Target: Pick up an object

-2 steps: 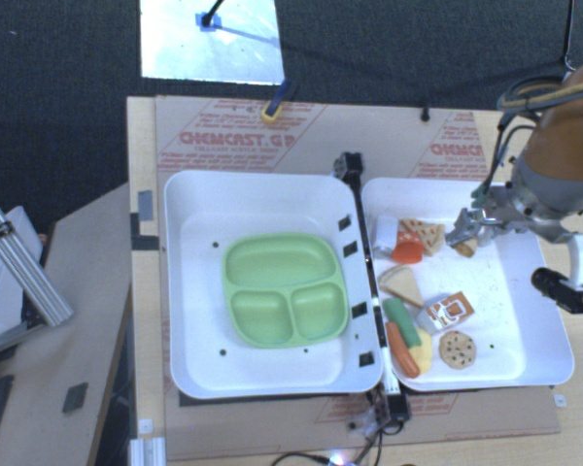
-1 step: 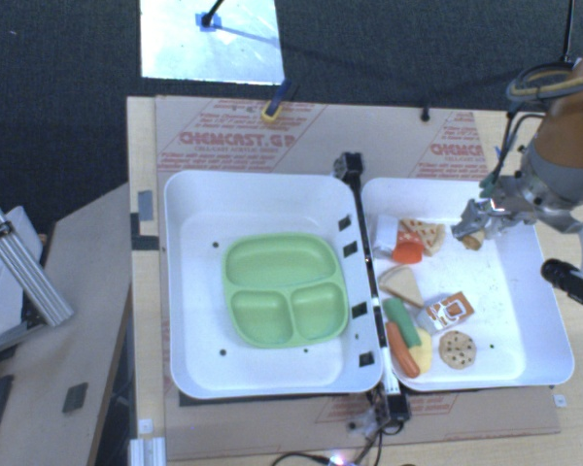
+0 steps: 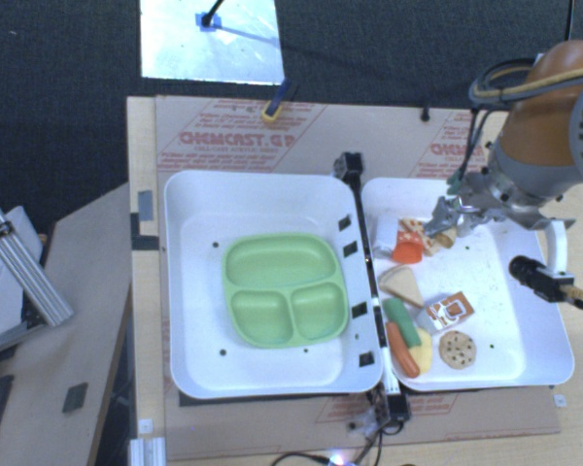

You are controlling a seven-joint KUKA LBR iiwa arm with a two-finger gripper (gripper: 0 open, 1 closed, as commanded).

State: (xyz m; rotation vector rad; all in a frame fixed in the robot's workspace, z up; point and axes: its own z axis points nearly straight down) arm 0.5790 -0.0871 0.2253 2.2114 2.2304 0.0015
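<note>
The grey jointed arm with the orange band [image 3: 554, 95] reaches in from the right, its wrist bent downward and leftward. Its metal two-finger gripper [image 3: 445, 223] hangs low at the arm's left end.

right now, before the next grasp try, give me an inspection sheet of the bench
surface: two shallow white bins, left bin and right bin, on a printed cardboard sheet
job's things: in right bin, orange cup-shaped toy, round brown cookie, small orange-and-white packet, toy carrot, tan wedge
clutter: green three-compartment plate in left bin
grippers: two-finger gripper low over right bin's far side
cables: yellow-grey hose looping over arm
surroundings: silvery square sheet, dark carpet
</note>
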